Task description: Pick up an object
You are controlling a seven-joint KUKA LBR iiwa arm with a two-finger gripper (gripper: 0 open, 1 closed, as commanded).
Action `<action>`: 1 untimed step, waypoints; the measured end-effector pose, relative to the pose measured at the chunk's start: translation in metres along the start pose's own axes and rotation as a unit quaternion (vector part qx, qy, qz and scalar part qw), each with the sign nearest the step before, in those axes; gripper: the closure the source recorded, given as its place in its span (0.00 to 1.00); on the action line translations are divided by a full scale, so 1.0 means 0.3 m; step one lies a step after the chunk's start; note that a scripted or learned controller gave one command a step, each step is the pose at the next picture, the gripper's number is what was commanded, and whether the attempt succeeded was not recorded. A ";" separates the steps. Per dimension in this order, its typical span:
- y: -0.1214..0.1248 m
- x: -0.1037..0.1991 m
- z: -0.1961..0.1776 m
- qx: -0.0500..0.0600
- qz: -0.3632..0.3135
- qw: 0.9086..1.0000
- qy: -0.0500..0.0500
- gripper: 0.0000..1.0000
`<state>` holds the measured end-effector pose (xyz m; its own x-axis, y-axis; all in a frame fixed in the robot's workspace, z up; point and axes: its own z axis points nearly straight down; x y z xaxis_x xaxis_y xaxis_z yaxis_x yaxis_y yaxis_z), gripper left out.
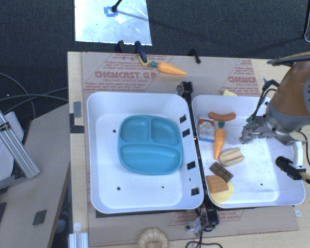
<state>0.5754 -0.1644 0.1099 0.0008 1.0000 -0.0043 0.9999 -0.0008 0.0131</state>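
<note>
The right bin (268,190) holds a red sausage (222,116), a small milk carton (206,129), an orange carrot (218,142), a tan bread roll (231,156), a brown chocolate bar (220,171) and a toast slice (215,183) lying on a yellow disc (226,193). My gripper (247,134) hangs low over the middle of this bin, just right of the carrot and above the roll. Nothing is visibly held in it.
The left bin (103,190) carries a blue divided plate (150,143). A second carrot (168,68) lies on the board behind the bins, and a yellow piece (229,92) sits at the right bin's back rim. A black part (288,167) projects from the arm over the right side.
</note>
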 end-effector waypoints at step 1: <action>-0.006 -0.002 -0.146 0.004 -0.002 1.000 0.002 1.00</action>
<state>0.5729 -0.1648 0.1537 -0.0029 1.0000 -0.0010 1.0000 0.0029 0.0044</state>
